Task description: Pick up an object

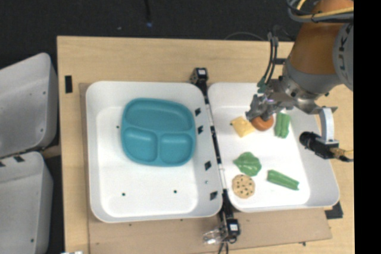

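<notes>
Camera view looks down on a pale wooden table (pixel 71 128) bearing 2 shallow white bins. Starting at the left, the left white bin (pixel 104 187) holds a teal plastic plate with 3 compartments (pixel 158 131), lying flat near the bin's middle and well apart from the arm.

Moving right past the divider, the right white bin (pixel 315 187) carries the loose items: a small yellow wedge like a piece of cheese (pixel 240 126) near the upper left of the bin, a round orange-red toy fruit (pixel 262 122) just beside it, a short upright green piece (pixel 281 125) next along, a crumpled green leaf shape (pixel 247 163) lower down, a round tan cookie with dark chips (pixel 243 186) near the front edge, and a long green pod-shaped piece (pixel 282 179) to the cookie's right.

The claw (pixel 262 109) sits low over the orange-red fruit, at or very near its top, with the yellow wedge close on 1 side and the short green piece on the other. Whether it is open or closed I cannot tell, nor whether it grips anything.

By my judgement this is the grasp step: the arm is down at its target, and nothing is lifted. Next comes a firm close on the fruit alone, then a straight rise, keeping clear of both neighbours.
</notes>
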Robot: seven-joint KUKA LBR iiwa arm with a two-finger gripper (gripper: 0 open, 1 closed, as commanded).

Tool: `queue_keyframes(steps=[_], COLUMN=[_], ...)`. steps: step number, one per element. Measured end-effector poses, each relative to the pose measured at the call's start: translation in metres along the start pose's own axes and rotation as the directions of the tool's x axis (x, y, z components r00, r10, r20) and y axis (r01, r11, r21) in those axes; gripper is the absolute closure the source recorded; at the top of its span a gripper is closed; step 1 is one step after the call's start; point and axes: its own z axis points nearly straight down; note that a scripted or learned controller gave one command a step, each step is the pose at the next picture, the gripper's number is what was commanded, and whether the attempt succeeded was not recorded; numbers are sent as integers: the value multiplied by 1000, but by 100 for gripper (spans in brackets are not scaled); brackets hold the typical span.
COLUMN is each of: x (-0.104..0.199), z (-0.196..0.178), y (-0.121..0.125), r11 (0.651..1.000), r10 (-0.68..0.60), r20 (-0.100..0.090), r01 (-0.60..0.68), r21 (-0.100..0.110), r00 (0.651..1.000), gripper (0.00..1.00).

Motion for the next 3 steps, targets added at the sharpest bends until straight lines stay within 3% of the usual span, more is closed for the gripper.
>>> queue_keyframes(steps=[3], x=[159], z=[23], y=[-6], r11=[1000], r10=[0], r20=[0], r01=[0], r21=[1], r00=[1000], gripper=[100])
